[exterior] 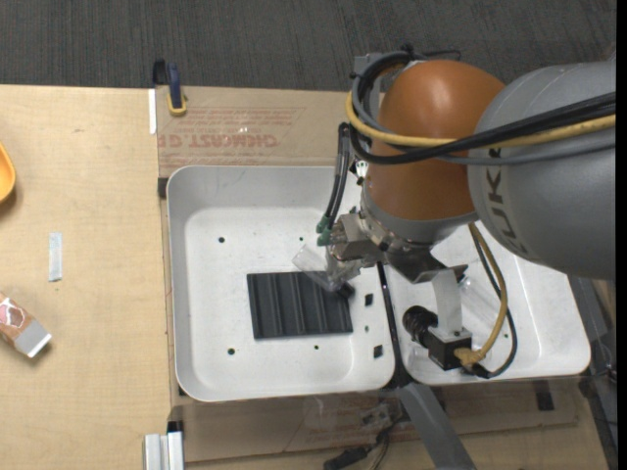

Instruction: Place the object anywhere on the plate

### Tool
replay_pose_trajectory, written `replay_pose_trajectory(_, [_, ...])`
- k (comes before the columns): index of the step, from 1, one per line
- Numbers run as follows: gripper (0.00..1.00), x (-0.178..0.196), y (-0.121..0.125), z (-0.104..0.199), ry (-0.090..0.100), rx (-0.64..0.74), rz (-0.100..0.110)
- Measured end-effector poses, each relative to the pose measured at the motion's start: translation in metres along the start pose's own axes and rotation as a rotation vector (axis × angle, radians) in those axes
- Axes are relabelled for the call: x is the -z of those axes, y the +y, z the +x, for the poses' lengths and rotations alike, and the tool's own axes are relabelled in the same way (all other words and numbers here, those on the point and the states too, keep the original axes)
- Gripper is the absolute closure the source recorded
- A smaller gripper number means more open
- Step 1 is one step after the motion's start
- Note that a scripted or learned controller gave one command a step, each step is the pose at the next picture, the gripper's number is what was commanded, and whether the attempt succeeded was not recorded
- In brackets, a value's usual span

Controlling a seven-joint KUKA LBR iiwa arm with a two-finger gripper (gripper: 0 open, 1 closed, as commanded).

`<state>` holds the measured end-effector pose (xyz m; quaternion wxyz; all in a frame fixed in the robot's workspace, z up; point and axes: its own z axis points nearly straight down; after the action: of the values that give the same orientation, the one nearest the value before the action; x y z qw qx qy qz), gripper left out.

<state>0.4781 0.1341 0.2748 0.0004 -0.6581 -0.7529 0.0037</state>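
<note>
Arm's orange band (pixel 431 145) looms over the seam between the bins, masking the gripper (pixel 338 267); grip state cannot be told. Dark ridged plate (pixel 297 305) lies flat in the left bin (pixel 196 262). Clear crinkled object (pixel 315 262) at the plate's upper right corner. Tan bench (pixel 78 292); grey carpet beyond.

Grey arm (pixel 549 155) with orange dome band (pixel 436 135), looped black and yellow cables (pixel 490 321).
</note>
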Motion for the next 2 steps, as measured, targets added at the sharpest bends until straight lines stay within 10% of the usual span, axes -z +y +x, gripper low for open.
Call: replay_pose_trajectory(2, [1.00, 0.018, 0.011, 0.085, 0.001, 0.622, -0.005])
